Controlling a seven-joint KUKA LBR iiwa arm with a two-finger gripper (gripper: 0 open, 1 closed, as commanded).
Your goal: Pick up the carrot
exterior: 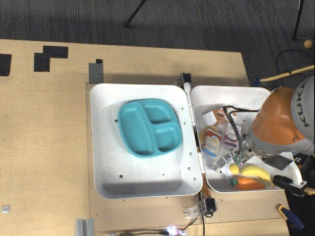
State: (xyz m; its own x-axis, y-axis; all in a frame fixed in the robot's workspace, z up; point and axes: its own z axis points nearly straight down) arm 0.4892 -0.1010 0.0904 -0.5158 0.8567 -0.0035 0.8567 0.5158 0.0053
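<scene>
Wooden bench (44, 146) carries 2 white bins: the left bin (106, 181) holds a teal tray (147, 127). At the right bin's (199, 97) near edge, the carrot (250, 183) lies touching a banana (256, 172), just beside the gripper (238, 157), whose grip cannot be told.

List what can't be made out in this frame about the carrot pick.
- Gripper: the arm's wrist covers much of it in the camera view; open or shut is unreadable.
- Carrot: partly hidden under the banana; its full length is unseen.
- Packets in the right bin: labels too small to read.
</scene>
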